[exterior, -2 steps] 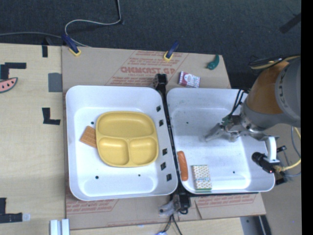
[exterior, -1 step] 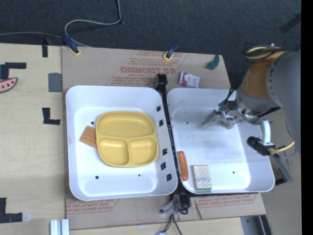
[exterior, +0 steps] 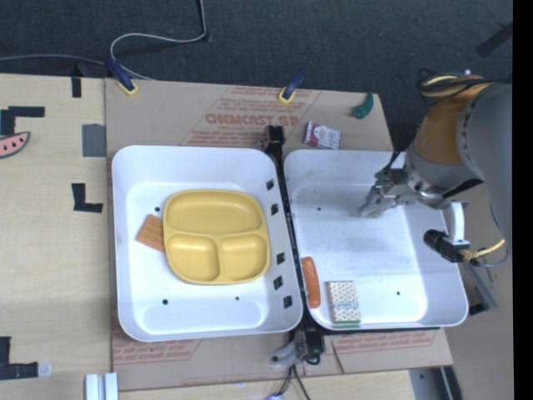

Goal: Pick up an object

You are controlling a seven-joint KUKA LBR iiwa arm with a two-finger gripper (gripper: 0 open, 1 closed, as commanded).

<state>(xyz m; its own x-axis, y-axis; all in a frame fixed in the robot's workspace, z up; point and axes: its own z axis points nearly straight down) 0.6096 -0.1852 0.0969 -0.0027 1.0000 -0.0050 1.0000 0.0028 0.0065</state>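
While the grey arm [exterior: 466, 152] is reaching in from the right, its claw [exterior: 372, 204] is hanging over the far part of the right bin [exterior: 433, 307], with nothing showing between its fingers; how wide they are standing cannot be told from this slant. Well apart from the claw, at the near edge of that bin, a small green-and-white box [exterior: 343, 301] is lying flat, and just to its left an orange sausage-shaped piece [exterior: 311, 281] is lying along the bin's left wall. Over in the left bin [exterior: 133, 248], a yellow divided tray [exterior: 218, 234] is sitting, partly covering a brown flat piece [exterior: 151, 232] at its left side.
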